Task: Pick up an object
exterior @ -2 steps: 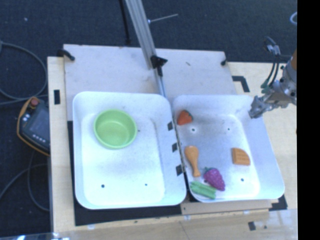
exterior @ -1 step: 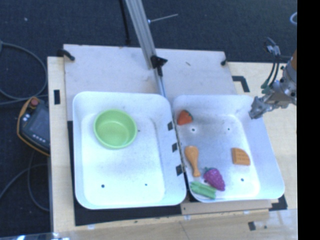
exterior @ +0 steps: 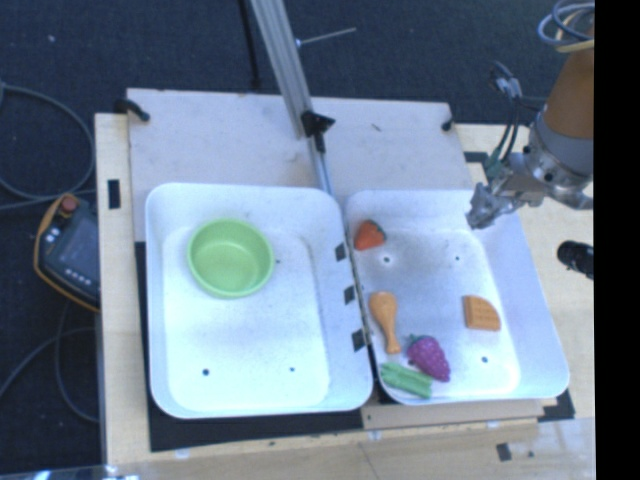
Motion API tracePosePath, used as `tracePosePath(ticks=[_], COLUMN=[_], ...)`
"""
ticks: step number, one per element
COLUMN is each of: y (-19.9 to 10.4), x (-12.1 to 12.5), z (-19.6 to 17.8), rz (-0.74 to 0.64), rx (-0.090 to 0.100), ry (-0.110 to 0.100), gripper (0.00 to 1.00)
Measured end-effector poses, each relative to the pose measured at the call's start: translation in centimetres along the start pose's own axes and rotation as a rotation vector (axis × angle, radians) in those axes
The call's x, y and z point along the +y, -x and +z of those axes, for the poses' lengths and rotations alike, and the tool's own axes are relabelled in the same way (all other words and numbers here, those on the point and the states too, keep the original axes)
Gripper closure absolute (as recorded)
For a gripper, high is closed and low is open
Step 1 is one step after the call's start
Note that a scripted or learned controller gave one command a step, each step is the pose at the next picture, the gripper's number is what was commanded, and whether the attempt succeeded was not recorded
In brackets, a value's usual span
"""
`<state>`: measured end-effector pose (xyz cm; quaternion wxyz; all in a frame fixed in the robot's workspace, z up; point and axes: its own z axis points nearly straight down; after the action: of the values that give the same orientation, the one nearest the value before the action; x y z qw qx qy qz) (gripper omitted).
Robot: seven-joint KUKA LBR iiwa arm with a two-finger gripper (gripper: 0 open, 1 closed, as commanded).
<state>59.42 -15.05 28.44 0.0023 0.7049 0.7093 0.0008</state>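
Observation:
My gripper (exterior: 482, 214) hangs over the far right corner of the right bin (exterior: 440, 218), with nothing seen between its fingers. Below it in that bin lie several toy foods: a red-orange strawberry (exterior: 369, 235) near the left wall, a tan chicken drumstick (exterior: 385, 319), an orange bread slice (exterior: 481, 313) to the right, purple grapes (exterior: 429, 357) and a green pea pod (exterior: 405, 379) at the near edge. All of them lie apart from the gripper.
A light green bowl (exterior: 231, 257) sits in the left bin (exterior: 250, 368). A slanted metal pole (exterior: 285, 53) stands behind the bins. A pendant (exterior: 70, 250) lies off the bench at the left.

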Motion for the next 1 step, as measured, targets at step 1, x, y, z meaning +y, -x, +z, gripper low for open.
tracePosePath(ticks=[1], y=[-5.77], x=[0.09], z=[0.73], rz=[-0.001], rx=[0.002], ry=[-0.003], gripper=[1.00])
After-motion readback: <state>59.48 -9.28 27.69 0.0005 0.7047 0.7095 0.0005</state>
